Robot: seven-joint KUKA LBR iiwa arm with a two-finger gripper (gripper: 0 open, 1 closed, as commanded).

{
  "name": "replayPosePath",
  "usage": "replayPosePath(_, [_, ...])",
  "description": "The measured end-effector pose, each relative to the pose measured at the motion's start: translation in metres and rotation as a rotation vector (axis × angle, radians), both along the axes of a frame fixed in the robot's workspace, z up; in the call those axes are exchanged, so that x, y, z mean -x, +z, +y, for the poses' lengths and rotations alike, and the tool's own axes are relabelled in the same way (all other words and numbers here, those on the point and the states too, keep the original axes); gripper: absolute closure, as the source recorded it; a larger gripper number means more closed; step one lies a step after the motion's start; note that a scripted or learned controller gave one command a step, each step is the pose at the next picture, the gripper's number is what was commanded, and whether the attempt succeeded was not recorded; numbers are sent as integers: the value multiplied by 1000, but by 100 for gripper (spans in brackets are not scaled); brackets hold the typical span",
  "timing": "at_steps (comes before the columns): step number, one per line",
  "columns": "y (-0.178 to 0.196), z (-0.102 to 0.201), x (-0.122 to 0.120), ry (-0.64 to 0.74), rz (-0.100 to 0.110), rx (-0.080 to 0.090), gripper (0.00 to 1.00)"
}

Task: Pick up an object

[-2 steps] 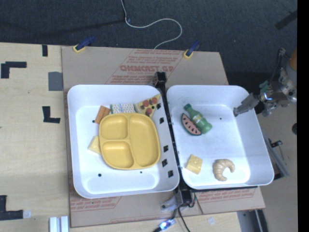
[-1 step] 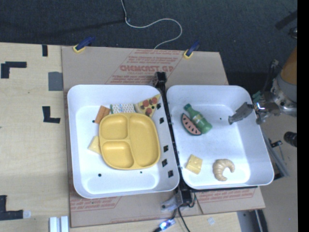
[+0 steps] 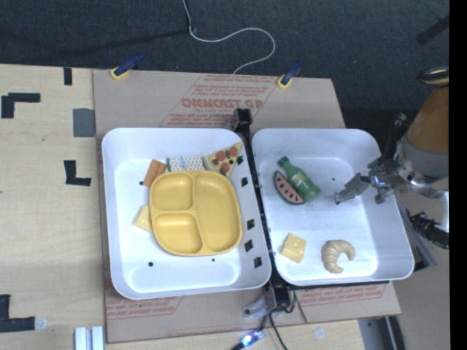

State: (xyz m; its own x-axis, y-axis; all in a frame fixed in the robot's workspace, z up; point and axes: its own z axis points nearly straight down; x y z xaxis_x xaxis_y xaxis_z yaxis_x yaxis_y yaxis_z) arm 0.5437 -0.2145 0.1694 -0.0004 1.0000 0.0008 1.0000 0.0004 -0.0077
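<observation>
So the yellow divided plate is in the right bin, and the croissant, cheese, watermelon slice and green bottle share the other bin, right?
Not quite. The camera view shows the yellow divided plate in the left bin, not the right. The croissant, cheese, watermelon slice and green bottle share the other bin.

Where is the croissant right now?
The croissant lies in the right bin, near its front edge, just right of the cheese wedge and nearer the camera than the gripper.

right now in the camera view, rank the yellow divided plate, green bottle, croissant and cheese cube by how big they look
1. yellow divided plate, clearly largest
2. green bottle
3. croissant, close to the bottle, so that order is unsure
4. cheese cube, smallest
</observation>
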Motion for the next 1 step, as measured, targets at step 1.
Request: replayPosePath(1, [-47,-1,-6,1,-2,0,0])
